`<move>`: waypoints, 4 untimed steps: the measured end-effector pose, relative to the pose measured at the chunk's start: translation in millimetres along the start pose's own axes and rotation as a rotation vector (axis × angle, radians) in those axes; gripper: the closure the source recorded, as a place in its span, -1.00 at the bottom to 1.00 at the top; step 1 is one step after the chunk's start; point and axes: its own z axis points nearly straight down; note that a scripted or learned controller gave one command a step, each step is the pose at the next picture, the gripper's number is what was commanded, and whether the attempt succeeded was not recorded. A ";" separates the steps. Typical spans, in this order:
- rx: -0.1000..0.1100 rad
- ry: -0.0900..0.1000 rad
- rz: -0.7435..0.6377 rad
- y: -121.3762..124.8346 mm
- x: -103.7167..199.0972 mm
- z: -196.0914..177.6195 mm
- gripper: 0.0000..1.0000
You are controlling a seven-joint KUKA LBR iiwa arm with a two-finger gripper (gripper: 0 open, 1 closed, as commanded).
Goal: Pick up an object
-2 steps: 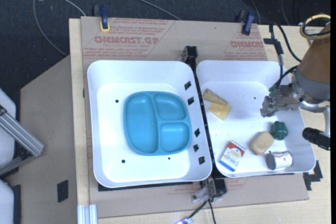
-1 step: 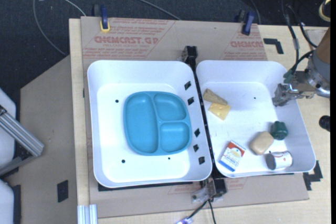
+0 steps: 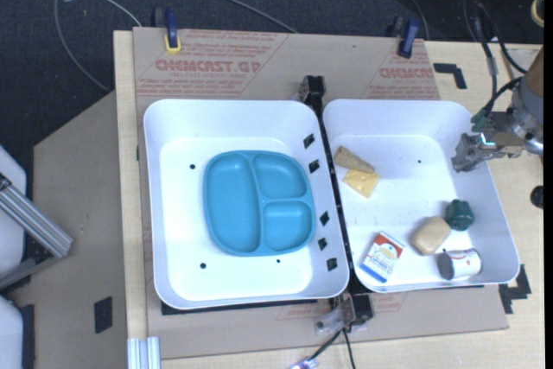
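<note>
I see a blue divided plate (image 3: 258, 202) mid left bin (image 3: 164, 134), open floor around it. In the right bin (image 3: 389, 112), yellow pieces (image 3: 356, 171) sit near the divider; card (image 3: 382, 257), tan lump (image 3: 429, 235), green piece (image 3: 459, 214) and cylinder (image 3: 459, 264) crowd the near-right corner. The gripper (image 3: 471, 153) hangs at the right rim; I cannot tell its fingers' spread.

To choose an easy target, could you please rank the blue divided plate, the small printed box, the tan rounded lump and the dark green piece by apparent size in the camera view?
1. blue divided plate
2. small printed box
3. tan rounded lump, close to the box, so unsure
4. dark green piece
</note>
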 end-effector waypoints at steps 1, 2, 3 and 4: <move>0.001 0.003 -0.006 18.1 57.8 -5.9 1.00; 0.001 0.003 -0.006 32.3 108.7 -12.1 1.00; 0.001 0.003 -0.006 48.2 165.6 -13.5 1.00; 0.003 0.003 -0.005 62.1 212.8 5.1 1.00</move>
